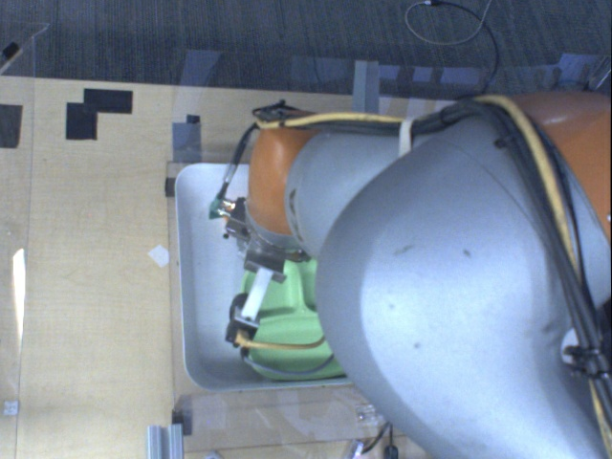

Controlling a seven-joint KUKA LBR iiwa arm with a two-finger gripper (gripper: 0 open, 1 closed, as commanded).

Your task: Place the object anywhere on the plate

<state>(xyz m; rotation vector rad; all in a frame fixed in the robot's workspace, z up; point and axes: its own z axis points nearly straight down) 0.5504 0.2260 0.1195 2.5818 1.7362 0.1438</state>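
A light green plate (287,325) lies in the near part of the white bin (196,256); the arm covers its right side. My gripper (262,256) hangs below the orange wrist band, over the plate's left part, and the wrist hides most of it. No loose object shows on the visible parts of the plate or the bin floor.
The grey arm covers the right half of the view, including the second bin. Left of the bin lies bare wooden bench (86,285) with a small white scrap (158,253) and black markings (96,111) at the back. The bin's left wall is close to the gripper.
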